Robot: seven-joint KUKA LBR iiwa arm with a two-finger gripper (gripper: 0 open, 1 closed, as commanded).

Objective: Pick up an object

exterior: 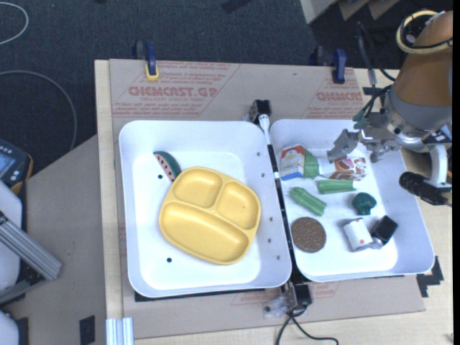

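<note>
Nearest the camera, as I read my remote view, sits the front rim of the left shallow white plastic bin (144, 282); beside it, touching along the centre seam, is the right shallow white plastic bin (410, 261); both rest on a brown cardboard-faced bench board (215, 85).

Left bin contents: a yellow three-compartment plastic plate (208, 213) lies near the middle; a small watermelon-slice toy (167, 165) lies at the plate's upper left, just beside its rim.

The grey arm with the orange band (424, 70) enters from the right, over the right bin's far corner; the two-finger gripper (346, 144) hangs above the bin's upper area, near a red-and-white packet (350, 168); I cannot tell whether its pincer is apart or together.

Right bin contents, candidate pick objects: a white-and-red carton (292, 161); a round brown disc (308, 233); a dark green cucumber-shaped toy (307, 200); a light green cylinder (336, 186); a white cup-like item (357, 233); a black block (384, 228); a teal lump (364, 203); all lie on the bin floor, none between the fingers.
</note>
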